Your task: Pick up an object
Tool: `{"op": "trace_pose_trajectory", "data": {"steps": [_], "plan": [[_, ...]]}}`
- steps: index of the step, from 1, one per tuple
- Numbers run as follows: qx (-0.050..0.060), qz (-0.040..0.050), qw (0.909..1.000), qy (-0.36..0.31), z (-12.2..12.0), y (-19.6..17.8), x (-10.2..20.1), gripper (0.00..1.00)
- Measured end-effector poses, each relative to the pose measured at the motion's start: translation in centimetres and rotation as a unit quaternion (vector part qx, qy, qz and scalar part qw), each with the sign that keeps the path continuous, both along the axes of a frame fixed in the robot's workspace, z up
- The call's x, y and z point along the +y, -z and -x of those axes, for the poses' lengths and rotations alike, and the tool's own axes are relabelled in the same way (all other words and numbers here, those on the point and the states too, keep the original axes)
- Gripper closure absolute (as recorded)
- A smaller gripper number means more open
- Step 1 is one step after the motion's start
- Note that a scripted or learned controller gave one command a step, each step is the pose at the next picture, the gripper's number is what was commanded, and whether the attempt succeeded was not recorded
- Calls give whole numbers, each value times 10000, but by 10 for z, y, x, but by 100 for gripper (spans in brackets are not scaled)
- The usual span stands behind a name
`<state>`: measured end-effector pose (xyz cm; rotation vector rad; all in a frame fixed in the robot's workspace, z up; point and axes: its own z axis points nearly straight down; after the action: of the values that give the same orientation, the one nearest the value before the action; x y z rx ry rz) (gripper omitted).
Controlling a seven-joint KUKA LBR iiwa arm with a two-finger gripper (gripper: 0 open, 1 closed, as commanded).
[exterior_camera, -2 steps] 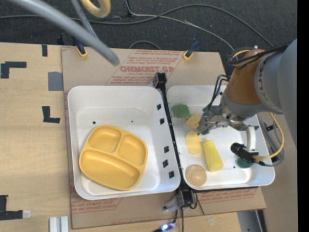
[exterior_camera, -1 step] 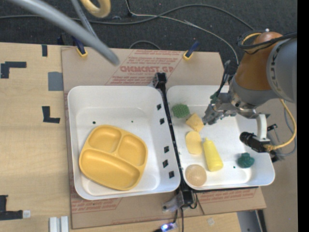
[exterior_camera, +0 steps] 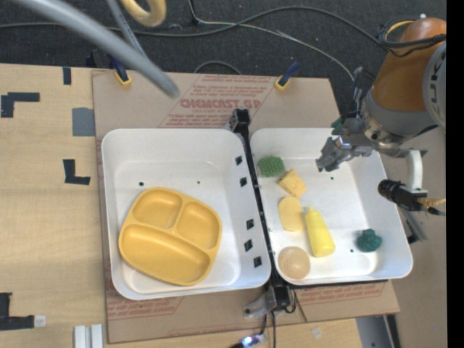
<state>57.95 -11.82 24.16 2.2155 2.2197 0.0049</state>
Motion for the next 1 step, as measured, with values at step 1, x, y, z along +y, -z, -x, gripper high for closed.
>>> {"op": "trace_pose_trajectory", "data": {"steps": [1], "plan": [[28, -8, 10000, 3, 0, -14, 0, 100]]}}
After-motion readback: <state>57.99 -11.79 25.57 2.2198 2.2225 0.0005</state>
